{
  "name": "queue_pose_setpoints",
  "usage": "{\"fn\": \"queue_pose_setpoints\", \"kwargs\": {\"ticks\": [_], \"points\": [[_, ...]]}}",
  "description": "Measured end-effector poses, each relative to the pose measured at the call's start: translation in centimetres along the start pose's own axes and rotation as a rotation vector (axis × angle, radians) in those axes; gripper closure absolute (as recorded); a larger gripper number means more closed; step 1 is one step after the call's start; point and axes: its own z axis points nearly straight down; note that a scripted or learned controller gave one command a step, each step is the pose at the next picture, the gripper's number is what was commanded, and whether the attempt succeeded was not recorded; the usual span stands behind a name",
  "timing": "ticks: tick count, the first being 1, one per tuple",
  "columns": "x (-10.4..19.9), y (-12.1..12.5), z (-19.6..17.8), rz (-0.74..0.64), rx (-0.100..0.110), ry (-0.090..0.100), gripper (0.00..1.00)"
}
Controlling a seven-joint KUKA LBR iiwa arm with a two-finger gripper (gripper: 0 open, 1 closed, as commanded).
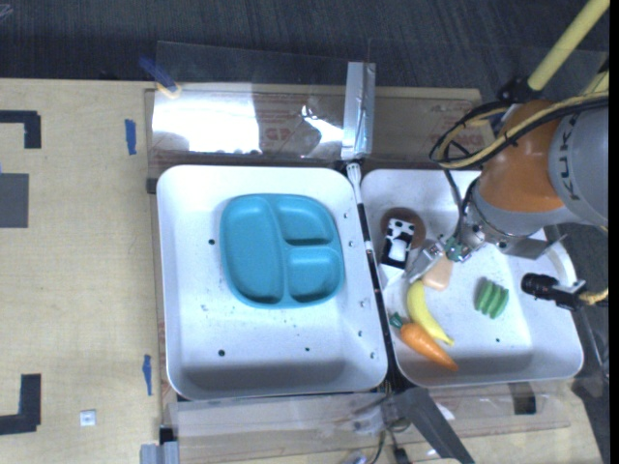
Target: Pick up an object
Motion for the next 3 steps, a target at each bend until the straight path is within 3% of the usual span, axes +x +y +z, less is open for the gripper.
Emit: {"fn": "queue_pose_setpoints", "kwargs": {"ticks": [1, 2, 3], "points": [[2.3, -1.6, -0.1, 0.124, -0.001, 0.0, 0.0], [2.1, -1.5, -1.2, 0.127, -0.006, -0.002, 1.0], [6.7, 7.3, -10.1, 0.174, -0.005, 0.001, 1.0]]}}
